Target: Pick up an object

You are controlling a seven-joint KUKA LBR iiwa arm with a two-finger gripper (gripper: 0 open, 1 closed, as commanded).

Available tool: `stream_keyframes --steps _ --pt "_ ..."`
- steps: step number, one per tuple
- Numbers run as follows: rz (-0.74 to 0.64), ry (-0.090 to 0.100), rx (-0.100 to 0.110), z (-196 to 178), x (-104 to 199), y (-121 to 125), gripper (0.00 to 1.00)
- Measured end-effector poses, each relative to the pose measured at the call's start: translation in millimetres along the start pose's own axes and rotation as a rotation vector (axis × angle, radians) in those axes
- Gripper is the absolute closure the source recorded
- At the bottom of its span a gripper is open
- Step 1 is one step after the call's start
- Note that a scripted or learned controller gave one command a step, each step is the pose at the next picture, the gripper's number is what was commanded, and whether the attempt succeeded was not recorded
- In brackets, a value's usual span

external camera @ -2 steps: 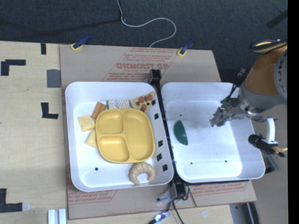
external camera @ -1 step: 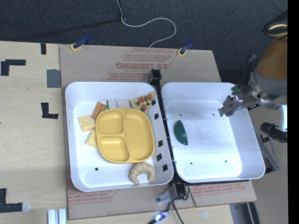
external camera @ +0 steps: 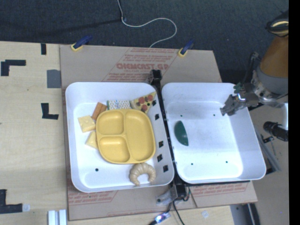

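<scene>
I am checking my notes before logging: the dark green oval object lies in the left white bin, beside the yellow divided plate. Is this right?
Not quite. The camera view shows the dark green oval object lying in the right white bin; the yellow divided plate is in the left white bin.

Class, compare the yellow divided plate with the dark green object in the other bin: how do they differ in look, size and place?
The yellow plate is pale yellow with three compartments; the green object is a dark, plain oval. The plate is much larger than the green object. The plate lies in the left bin with a croissant and other toy food around it; the green object lies alone in the right bin. Both lie flat on a bin floor, untouched.
</scene>
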State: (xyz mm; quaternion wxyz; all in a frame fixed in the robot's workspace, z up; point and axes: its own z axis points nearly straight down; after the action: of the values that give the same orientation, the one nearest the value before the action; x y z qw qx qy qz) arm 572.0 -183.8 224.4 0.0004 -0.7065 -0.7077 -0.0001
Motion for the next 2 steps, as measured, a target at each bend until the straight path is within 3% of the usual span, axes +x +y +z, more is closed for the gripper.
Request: stream_keyframes --steps 2 --pt "-0.002 0.0 0.003 9 104 -40 1.0"
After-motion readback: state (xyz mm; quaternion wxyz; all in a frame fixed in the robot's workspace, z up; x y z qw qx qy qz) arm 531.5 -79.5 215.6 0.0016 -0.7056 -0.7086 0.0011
